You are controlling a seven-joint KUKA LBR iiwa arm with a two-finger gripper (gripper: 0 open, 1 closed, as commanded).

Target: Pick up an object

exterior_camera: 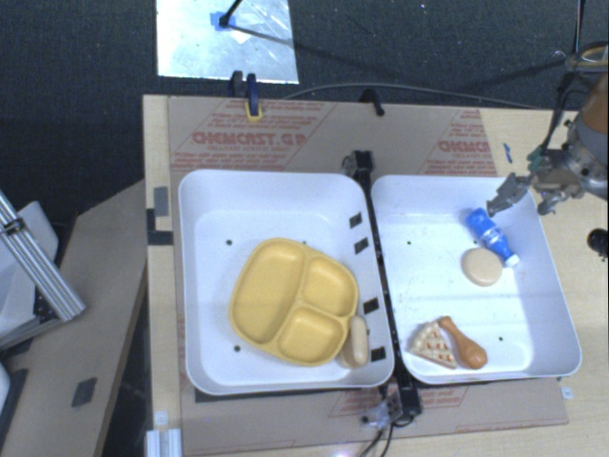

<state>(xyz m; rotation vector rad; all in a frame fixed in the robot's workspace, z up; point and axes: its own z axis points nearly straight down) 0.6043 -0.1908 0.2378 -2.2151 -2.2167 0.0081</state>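
My tool (pixel 521 196) hangs over the far right corner of the right bin (pixel 547 255), fingers spread apart with nothing between them. Just below it in that bin lies a blue bottle (pixel 490 234), and touching the bottle's near end, a pale round bun (pixel 482 268). Nearer the front sit a waffle wedge (pixel 432 344) and a drumstick (pixel 462 343), touching. In the left bin (pixel 205 255), a yellow divided plate (pixel 293 300), a pale roll (pixel 357 341) against its right edge.

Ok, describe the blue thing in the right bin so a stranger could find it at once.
Start at the right bin of the two white ones. Near its far right corner, just below the claw, lies a small blue bottle, tilted. It is the only blue item; the round beige piece beside it is pale.
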